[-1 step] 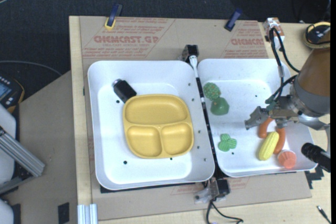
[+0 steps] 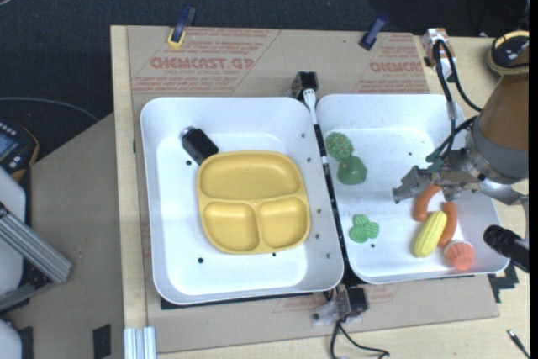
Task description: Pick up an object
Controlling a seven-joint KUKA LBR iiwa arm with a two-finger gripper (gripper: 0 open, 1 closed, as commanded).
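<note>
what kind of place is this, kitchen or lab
Most likely a robotics lab, not a kitchen: two white bins clamped to a board-covered bench, a grey-and-orange arm reaching in over toy food such as a corn cob, and loose cables on dark carpet.
</note>
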